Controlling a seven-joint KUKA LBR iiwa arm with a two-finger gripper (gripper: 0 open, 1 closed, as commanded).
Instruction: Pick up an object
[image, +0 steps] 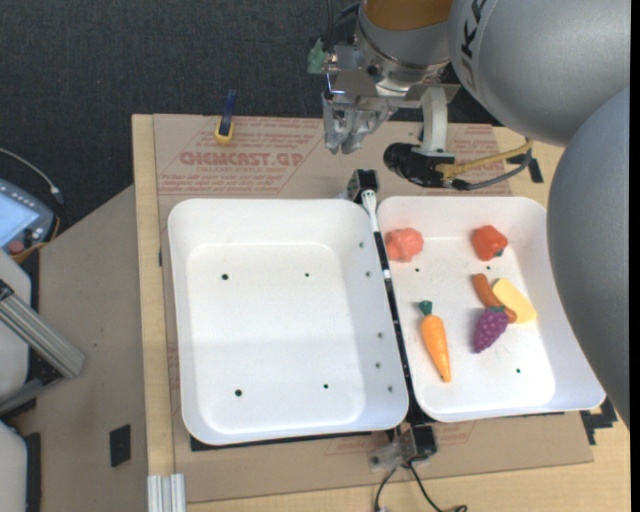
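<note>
Camera view: gripper (347, 135) hangs over the cardboard beyond both bins, holding nothing; whether it is apart or together cannot be told. Toy food lies in the right bin (530, 385), well apart from it: carrot (436, 346), grapes (489, 328), pink lump (404, 243), red pepper (489, 241).

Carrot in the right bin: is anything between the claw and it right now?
Nothing visible blocks it. The claw hovers above the cardboard behind both bins, away from the carrot, which lies apart from the pink piece and the purple grapes in the right bin. A descent from above looks open.
</note>
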